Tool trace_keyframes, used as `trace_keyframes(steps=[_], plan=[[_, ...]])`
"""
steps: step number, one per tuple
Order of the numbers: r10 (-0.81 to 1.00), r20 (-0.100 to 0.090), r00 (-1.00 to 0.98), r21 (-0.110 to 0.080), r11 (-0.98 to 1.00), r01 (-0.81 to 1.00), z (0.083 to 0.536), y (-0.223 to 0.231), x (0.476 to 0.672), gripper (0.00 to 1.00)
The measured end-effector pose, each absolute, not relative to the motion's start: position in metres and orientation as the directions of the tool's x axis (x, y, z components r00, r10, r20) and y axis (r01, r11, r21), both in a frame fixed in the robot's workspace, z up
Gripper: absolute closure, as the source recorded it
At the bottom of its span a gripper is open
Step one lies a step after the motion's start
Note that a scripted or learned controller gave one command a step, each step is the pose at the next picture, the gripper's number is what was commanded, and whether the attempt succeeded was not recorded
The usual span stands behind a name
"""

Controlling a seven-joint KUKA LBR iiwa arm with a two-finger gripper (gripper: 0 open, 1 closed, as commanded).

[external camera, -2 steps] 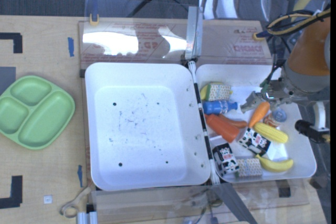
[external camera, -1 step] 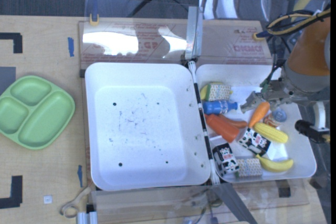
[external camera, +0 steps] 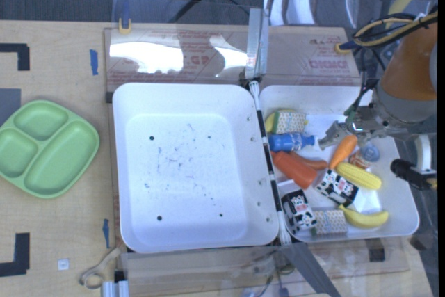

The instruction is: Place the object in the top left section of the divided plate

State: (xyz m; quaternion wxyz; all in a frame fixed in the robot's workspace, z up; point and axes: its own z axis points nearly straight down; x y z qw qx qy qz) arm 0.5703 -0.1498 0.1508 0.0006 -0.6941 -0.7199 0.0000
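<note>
**Divided plate set on the bench's left edge, gripper low over the right bin**

The divided plate [external camera: 47, 148], pale green with three sections, is seen lying flat on the wooden bench [external camera: 62, 52] near its left edge, well apart from both bins. The left bin [external camera: 132, 108] is placed between the plate and the right bin [external camera: 407, 219], the two bins touching along their shared side.

The objects are all gathered in the right bin. A blue bottle [external camera: 290, 142] is laid near the bin's left wall, with a corn cob [external camera: 286, 122] just behind it and a large orange carrot-like piece [external camera: 300, 167] just in front. A smaller carrot [external camera: 342, 151] is tilted beside the gripper. Two black-and-white cartons [external camera: 336, 186] [external camera: 299, 209] and two yellow bananas [external camera: 359, 175] [external camera: 366, 218] are found toward the bin's front right corner.

The gripper [external camera: 348, 130] is held low over the right bin's back half, close to the small carrot's upper end. Whether anything is gripped, or how far the fingers are parted, cannot be told.
</note>
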Motion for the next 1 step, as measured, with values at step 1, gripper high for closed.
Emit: trace_keyframes(steps=[1], plan=[[0.999, 0.001, -0.037, -0.001, 0.037, 0.999, 0.1508, -0.1498, 0.5703, 0.0]])
